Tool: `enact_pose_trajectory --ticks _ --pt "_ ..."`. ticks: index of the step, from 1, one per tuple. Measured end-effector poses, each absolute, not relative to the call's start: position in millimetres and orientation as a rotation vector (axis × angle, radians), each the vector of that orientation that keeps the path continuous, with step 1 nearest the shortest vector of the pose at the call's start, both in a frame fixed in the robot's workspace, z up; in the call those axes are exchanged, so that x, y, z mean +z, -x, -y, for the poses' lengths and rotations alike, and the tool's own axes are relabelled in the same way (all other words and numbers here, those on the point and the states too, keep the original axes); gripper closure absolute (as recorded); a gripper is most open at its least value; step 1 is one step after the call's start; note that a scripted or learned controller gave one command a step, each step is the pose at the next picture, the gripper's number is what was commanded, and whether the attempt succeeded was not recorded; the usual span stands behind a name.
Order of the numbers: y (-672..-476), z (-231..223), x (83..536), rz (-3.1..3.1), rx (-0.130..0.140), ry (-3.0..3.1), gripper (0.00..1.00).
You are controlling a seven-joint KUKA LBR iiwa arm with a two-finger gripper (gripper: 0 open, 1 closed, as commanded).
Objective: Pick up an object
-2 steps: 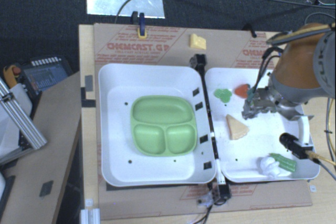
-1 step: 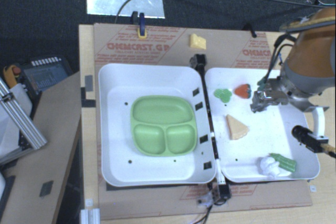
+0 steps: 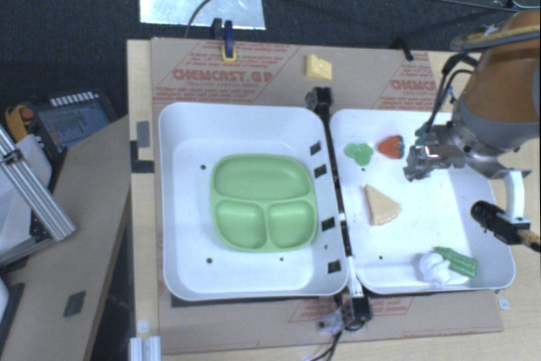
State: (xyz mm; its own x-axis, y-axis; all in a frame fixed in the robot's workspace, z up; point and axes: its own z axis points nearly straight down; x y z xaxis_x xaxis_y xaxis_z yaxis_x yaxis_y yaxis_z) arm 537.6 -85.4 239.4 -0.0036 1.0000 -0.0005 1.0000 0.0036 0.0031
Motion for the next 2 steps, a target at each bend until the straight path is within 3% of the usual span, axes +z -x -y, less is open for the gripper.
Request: enact_pose_trajectory --ticks 1,2 --pt "-556.3 33 228 -2.23 0.004 -2.21 1.0" --pt "-562.6 -13 234 -2.23 0.004 -2.211 1.0"
